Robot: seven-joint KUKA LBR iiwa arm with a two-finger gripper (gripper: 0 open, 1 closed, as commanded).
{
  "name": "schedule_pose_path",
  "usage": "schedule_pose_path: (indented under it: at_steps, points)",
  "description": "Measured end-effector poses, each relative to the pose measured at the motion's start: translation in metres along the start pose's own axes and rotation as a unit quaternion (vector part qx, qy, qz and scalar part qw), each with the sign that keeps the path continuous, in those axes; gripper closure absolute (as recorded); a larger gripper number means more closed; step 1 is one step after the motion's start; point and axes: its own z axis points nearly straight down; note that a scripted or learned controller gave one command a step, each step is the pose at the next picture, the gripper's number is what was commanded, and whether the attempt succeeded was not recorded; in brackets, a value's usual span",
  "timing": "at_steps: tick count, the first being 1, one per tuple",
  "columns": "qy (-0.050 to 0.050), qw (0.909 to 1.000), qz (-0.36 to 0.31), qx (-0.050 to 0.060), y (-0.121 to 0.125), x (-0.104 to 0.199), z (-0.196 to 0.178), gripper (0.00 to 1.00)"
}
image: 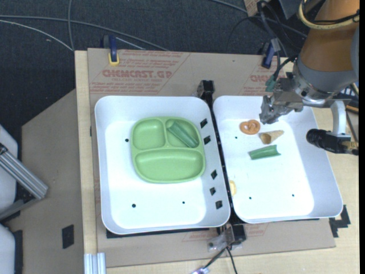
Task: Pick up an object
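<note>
Camera view: gripper (268,119) hangs upper centre of right bin (319,210), just right of pretzel (249,128); cannot tell its state, nothing seen pinched. Pretzel small, brown, looped; likely light, rigid, brittle, so pinch across outer edges. Below gripper: tan cone piece (271,136), then flat green wedge (263,152), smooth, plastic-looking. Left bin (114,204) holds green divided plate (166,150), glossy.

Robotics lab — clamped bench (142,61), cables (74,16)
</note>
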Motion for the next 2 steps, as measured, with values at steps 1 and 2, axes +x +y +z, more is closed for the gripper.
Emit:
schedule_pose_path:
  at_steps: [1,2]
  points:
    - [0.001,1.0000,0.000,0.003,0.008,0.047,0.025,1.00]
    - [0.001,1.0000,0.001,0.003,0.019,0.094,0.047,1.00]
